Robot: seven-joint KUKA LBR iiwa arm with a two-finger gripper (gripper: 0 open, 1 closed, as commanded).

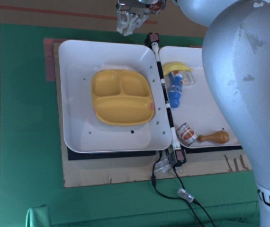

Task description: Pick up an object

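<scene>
One blue bottle point(175, 90), lengthwise near-to-far

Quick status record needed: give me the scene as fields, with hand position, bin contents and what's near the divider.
hand: at the top of the view, above the far edge of the left bin, with something pale at its tip
left bin: holds a yellow divided plate
right bin: holds a yellow banana-shaped piece, blue bottle, small can, brown wooden piece
nearest divider: blue bottle and small can
</scene>
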